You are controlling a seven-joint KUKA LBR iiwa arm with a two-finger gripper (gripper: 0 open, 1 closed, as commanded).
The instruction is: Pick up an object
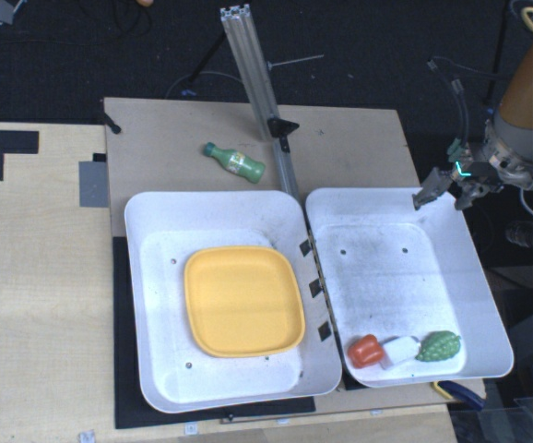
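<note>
Gripper (446,192) at upper right rim of right bin (488,275), fingers spread, nothing between them. 3 small things in that bin's near corner, well apart from gripper: red pepper-like piece (366,350), white block (401,349) touching it, bumpy green fruit (439,346) just beside. Left bin (147,247) carries 1 yellow square plate (243,300). Green bottle (234,161) lies on counter (359,146) behind bins.
</note>
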